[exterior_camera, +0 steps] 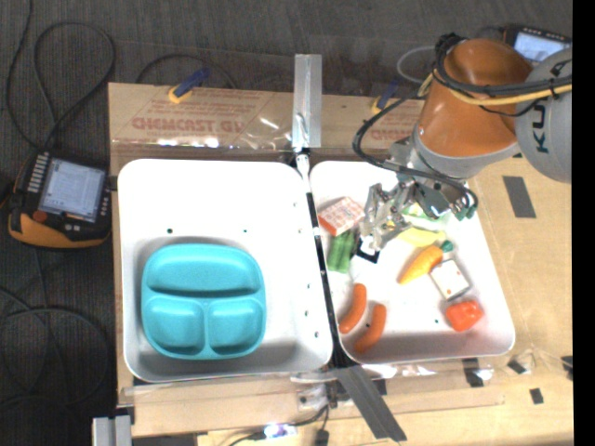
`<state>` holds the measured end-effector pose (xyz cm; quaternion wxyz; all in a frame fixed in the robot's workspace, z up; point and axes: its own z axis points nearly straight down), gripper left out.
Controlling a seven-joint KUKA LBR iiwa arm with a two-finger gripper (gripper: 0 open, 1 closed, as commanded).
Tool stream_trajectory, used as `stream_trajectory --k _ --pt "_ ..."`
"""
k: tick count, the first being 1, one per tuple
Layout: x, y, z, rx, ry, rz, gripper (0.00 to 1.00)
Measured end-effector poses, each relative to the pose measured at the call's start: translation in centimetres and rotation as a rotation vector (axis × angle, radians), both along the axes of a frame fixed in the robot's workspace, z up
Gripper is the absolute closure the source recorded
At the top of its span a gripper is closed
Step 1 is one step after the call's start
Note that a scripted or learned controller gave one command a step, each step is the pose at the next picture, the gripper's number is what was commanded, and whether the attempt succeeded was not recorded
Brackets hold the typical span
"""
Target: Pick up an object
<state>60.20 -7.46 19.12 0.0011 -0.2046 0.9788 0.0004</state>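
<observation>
Gripper (379, 226): low over the right bin (493, 337), above the green piece (341, 250) — whether it pinches anything, I cannot tell.
Targets: carrot (418, 264), tomato (464, 315), two sausages (363, 316) nearby.
Risk: crowded toys — closing could nudge the red-and-white packet (338, 214) and miss.

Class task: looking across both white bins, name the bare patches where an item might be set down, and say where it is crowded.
Left bin: bare floor above and left of the blue tray. Right bin: crowded around the tool, carrot and sausages; a small bare patch between sausages and tomato.
</observation>
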Motion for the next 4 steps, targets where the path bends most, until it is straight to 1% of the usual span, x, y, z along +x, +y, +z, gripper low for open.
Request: stream_trajectory --k 1,2,3,4 --pt "-0.1 3.0 -0.7 0.001 -0.001 0.24 1.0" --pt "-3.1 5.4 3.8 0.001 -0.001 0.572 1.0" --pt "-5.1 2.8 5.1 0.002 -0.002 0.977 1.0" --pt "-5.5 2.2 4.4 0.003 -0.003 1.462 1.0"
